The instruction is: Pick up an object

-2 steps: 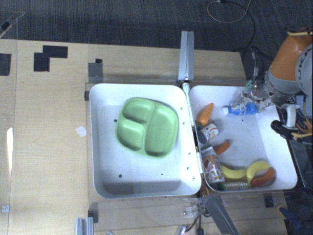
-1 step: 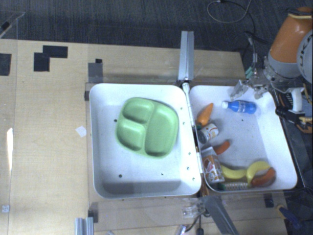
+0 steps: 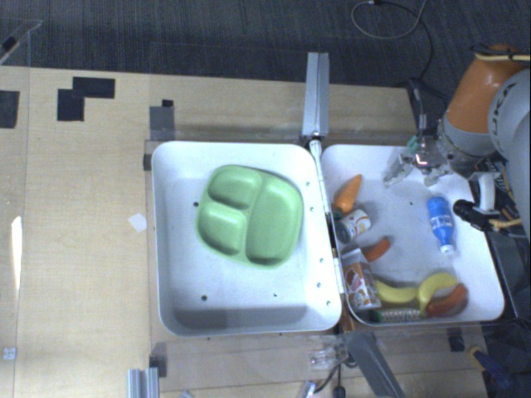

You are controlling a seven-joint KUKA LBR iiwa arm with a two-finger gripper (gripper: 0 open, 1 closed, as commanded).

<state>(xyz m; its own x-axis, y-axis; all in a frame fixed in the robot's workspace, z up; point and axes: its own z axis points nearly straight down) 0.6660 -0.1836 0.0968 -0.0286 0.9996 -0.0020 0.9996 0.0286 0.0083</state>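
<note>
I'm hovering my claw (image 3: 415, 162) over the right bin (image 3: 489, 297), up at its far edge, and honestly can't tell what it's doing. The blue bottle (image 3: 440, 224) is lying just below it. It's round, so it could be rolling off sideways.

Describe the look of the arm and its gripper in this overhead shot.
The arm is grey, rounded and bulky, with a broad orange band above the wrist. Its gripper is a small metallic piece with pale, thin fingers and a tiny reddish spot near its middle. Black parts and cabling sit beside the wrist.
</note>
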